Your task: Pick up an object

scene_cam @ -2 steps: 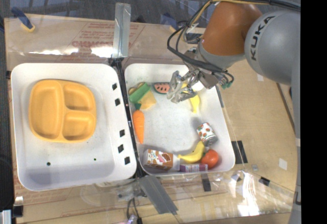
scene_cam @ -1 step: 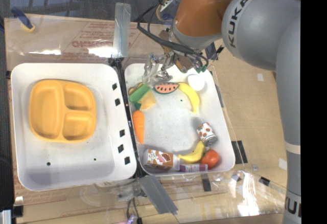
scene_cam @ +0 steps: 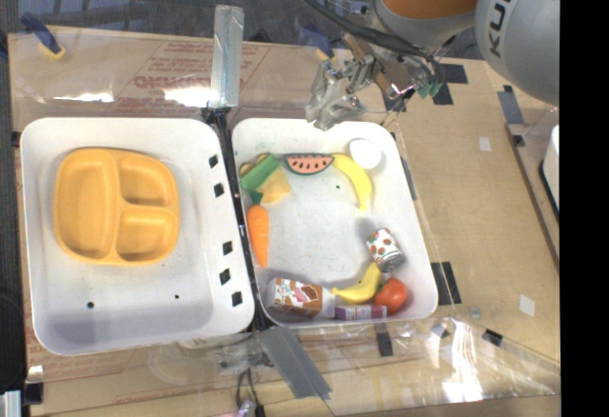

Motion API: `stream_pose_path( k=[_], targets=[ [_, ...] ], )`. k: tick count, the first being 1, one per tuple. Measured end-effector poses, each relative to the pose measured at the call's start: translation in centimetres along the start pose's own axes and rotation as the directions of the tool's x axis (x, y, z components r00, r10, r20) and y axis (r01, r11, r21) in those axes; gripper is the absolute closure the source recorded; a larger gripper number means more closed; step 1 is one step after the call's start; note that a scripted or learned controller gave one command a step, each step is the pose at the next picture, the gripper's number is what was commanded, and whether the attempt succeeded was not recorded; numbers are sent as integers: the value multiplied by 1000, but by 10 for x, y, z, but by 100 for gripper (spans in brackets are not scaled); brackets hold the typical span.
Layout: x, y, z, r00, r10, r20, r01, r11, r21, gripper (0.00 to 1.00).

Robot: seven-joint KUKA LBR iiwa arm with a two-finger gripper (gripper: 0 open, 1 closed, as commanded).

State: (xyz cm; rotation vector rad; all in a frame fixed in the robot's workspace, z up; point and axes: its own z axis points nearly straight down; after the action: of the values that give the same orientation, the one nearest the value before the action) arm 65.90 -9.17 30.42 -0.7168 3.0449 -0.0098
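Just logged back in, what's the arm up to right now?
The gripper hangs over the far rim of the right bin, with nothing visibly between its fingers. Nothing looks picked yet: the watermelon slice, two bananas, carrot, tomato and small can all lie in that bin. The left bin holds a yellow divided plate, untouched.

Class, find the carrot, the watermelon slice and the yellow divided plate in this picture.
carrot (scene_cam: 258,234), camera view, middle of its orange body.
watermelon slice (scene_cam: 306,163), camera view, red flesh.
yellow divided plate (scene_cam: 116,205), camera view, central divider ridge.
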Motion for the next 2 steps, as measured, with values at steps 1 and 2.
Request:
stream_pose_path(
  k=[1,2],
  targets=[
    [68,-27,-69,960,-280,-3,280,960,-3,100],
    [45,-75,-47,655,-756,1,756,655,-11,100]
  ],
)
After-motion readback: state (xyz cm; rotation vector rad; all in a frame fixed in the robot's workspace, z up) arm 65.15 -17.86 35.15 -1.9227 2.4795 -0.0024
